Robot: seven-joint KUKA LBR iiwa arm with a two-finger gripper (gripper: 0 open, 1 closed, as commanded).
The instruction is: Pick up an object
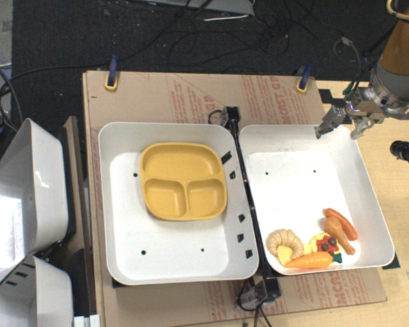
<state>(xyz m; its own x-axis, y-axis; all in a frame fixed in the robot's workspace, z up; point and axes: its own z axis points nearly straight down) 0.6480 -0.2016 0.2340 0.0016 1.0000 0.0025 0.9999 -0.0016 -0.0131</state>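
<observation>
I read the gripper [342,125] as poised over the far right corner of the right bin [307,182], its two fingers [325,127] spread apart with nothing between them. The arm [399,60] enters from the upper right, its orange band visible above the wrist.

The candidate objects lie well apart from the fingers, clustered in the near corner of that same bin — diagonally across it from where the fingers hang. There I make out two toy sausages [341,227], a toy carrot [310,260] lying flat beside them, a pale croissant-like pastry [284,240], and a small yellow-and-red piece [324,244] too jumbled to name. These items touch or nearly touch one another, so I judge that isolating one will be awkward.

Further from the fingers, across the divide between bins, the left bin [123,251] holds a yellow compartment plate [184,181], resting flat.

Progress, as I judge it: no grasp has been made. Nothing is lifted and the fingers carry nothing. What remains is the whole task — travelling over the food cluster, descending, closing on one item, and raising it.
</observation>
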